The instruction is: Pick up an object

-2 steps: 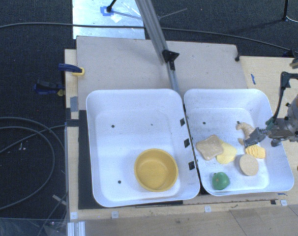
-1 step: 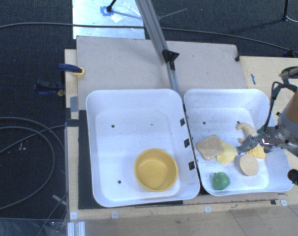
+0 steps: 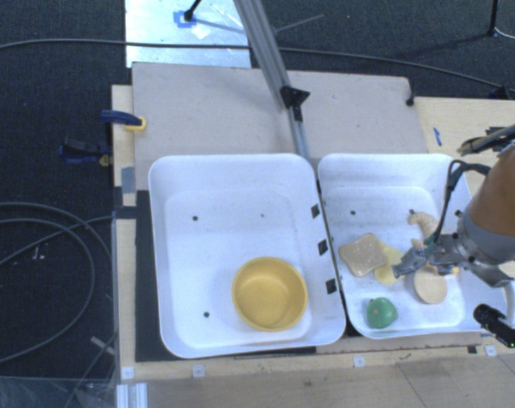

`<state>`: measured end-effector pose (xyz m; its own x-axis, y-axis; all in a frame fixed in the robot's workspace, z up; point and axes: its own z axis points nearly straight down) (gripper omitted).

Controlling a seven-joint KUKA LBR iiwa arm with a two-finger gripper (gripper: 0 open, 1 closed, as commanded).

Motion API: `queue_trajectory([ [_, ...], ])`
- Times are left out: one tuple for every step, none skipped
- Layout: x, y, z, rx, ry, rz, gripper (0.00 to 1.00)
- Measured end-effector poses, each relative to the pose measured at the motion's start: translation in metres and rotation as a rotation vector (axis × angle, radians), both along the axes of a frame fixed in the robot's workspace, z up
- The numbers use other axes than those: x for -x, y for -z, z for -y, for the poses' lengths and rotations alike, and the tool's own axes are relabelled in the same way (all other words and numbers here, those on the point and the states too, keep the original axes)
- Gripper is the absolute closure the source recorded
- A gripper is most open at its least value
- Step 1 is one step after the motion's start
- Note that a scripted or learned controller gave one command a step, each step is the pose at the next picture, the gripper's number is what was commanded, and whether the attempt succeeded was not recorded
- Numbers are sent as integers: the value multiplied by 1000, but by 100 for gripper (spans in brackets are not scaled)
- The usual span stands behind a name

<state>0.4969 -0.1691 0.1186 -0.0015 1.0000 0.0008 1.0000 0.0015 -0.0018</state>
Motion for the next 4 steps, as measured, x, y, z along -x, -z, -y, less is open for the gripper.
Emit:
queue_trajectory([
  [-1, -14, 1, 2, 1, 5, 100],
  [-2, -57, 2, 3, -3, 8, 100],
  [-4, -111, 3, 4, -4, 10, 100],
  [-7, -120, -53, 1, -8, 5, 100],
])
